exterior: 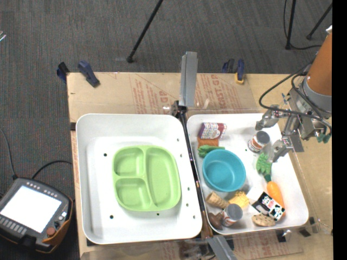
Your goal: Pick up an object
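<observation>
My gripper (268,140) hangs over the right bin (300,199), near its upper right side. It is open, with one finger (264,123) pointing left and the other (277,149) lower down. A small red and white can (258,142) lies in the bin in the gap between the fingers as seen from above; I cannot tell the height between them. Just below it lies a green leafy toy (264,166). Other objects in this bin are a blue bowl (223,169), a purple packet (211,130), an orange carrot (275,191) and a black and white carton (269,206).
The left bin (92,140) holds a green divided plate (146,177). Along the right bin's front edge lie a cone (217,200), a tin (234,213), a yellow piece (241,199) and a cookie (263,220). A metal post (188,83) stands between the bins at the back.
</observation>
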Motion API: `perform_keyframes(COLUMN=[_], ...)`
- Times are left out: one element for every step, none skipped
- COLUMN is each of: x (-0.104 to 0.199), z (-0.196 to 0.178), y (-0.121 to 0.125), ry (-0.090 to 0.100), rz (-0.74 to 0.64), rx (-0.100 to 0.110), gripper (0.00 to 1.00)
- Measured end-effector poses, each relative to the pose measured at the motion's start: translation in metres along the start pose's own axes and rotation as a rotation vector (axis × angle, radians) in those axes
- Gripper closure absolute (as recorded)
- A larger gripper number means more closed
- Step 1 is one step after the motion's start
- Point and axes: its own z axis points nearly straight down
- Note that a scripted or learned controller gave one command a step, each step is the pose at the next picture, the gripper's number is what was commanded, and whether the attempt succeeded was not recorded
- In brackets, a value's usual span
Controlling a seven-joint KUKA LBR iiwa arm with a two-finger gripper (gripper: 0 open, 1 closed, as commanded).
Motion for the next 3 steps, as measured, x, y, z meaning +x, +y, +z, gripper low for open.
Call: perform_keyframes(x=[0.025, 0.06, -0.016], z=[0.116, 0.194, 0.195], y=[0.012, 0.051, 0.066], ry=[0.013, -0.01, 0.0], rz=[-0.021, 0.043, -0.057], rx=[-0.004, -0.002, -0.002], gripper=[0.0, 0.0, 0.0])
